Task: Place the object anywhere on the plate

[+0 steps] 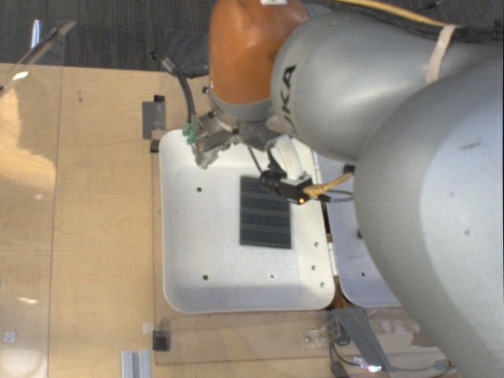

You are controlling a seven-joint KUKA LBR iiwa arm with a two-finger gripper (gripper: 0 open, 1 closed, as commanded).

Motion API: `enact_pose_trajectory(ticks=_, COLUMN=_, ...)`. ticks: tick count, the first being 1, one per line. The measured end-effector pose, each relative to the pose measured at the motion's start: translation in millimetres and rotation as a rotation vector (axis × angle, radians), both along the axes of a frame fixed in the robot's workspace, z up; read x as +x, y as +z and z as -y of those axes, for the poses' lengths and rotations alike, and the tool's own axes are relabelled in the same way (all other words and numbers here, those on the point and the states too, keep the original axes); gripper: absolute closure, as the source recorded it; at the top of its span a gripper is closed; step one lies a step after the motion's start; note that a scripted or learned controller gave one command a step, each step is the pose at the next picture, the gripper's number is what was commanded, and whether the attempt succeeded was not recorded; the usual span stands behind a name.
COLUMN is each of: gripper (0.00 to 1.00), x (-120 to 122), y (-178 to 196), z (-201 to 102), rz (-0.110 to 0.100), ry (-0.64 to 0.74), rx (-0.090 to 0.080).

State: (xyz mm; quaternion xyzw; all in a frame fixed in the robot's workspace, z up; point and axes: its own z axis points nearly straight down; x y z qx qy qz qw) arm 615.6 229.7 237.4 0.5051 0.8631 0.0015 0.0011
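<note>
A dark grey ribbed rectangular plate (265, 211) lies flat in the middle of the left white bin (197, 274). My gripper (206, 146) hangs over the bin's far left corner, up and to the left of the plate and apart from it. A small green bit (189, 132) shows at the gripper's left edge; I cannot tell whether it is a held object or part of the tool. The orange band (244, 46) and the grey arm hide the bin's far right part.
The right white bin (362, 286) is mostly hidden under the arm. A black cable with a yellow tip (295, 189) hangs over the plate's top right corner. Small black and grey fixtures (154, 118) stand on the wooden bench beside the left bin.
</note>
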Motion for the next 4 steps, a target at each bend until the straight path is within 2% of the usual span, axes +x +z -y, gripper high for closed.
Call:
enact_pose_trajectory(ticks=1, gripper=1.0, x=34, y=64, z=25, rz=0.008, ry=0.318, rx=0.0)
enact_pose_trajectory(ticks=2, gripper=1.0, x=2, y=-4, z=13, rz=0.001, ry=0.074, rx=0.0)
enact_pose_trajectory(ticks=3, gripper=1.0, x=54, y=35, z=11, rz=0.005, ry=-0.073, rx=0.002)
enact_pose_trajectory(ticks=4, gripper=1.0, x=29, y=-139, z=3, rz=0.004, ry=-0.053, rx=0.003)
